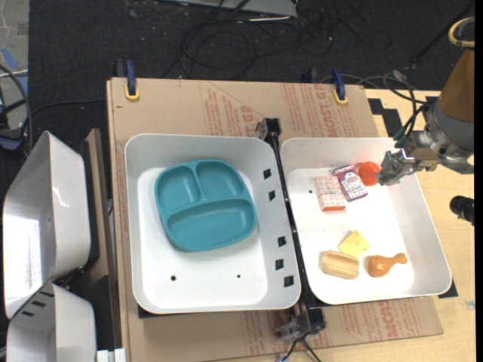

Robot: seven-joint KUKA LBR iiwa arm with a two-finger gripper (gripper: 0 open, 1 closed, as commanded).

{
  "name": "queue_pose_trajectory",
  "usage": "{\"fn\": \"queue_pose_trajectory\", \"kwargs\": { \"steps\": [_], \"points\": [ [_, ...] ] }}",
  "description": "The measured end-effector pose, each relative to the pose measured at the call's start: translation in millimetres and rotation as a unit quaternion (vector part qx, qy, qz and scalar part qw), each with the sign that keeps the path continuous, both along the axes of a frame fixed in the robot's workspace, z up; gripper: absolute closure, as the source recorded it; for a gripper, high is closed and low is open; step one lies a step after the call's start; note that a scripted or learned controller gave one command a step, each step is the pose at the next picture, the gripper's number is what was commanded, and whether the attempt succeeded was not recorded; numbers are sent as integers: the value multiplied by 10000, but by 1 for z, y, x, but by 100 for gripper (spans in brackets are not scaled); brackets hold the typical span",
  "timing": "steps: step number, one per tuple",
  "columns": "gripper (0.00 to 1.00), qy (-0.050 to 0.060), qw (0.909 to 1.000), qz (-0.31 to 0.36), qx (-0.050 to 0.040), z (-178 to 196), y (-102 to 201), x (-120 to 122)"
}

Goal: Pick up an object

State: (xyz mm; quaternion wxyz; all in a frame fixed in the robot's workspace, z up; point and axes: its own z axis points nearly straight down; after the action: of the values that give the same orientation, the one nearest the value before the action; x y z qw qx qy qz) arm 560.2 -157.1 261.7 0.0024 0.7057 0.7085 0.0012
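Over the right bin (423,225) in the camera view, I had the gripper (394,166) hanging at the bin's far right rim, just beside a small orange-red object (368,172). I could not tell how far its tips were parted, and I saw nothing held between them.

From that same view I counted the candidates. Touching the orange-red piece lay a purple-and-white packet (351,182), and against that a pale pink box (329,192), both flat on the floor. Nearer the front sat a yellow wedge like cheese (354,243), a tan bread roll (339,265) just below it, and an orange drumstick (385,263) beside the roll. The left bin (143,225) carried a teal divided plate (205,204).

I judged all of these to be toy food: light, stiff, probably smooth plastic, apt to skid rather than break. The orange-red piece was closest, yet crowded by the packet, so a closing pinch might nudge both. I reckoned the drumstick was the safer choice, taken across its narrow handle, or the roll across its short width, since each stood apart from the walls.
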Motion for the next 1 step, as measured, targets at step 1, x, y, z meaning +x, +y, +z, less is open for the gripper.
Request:
{"fn": "queue_pose_trajectory", "kwargs": {
  "steps": [1],
  "points": [
    [100, 25, 10000, 17, 10, -7, 52, 13]
  ]
}}
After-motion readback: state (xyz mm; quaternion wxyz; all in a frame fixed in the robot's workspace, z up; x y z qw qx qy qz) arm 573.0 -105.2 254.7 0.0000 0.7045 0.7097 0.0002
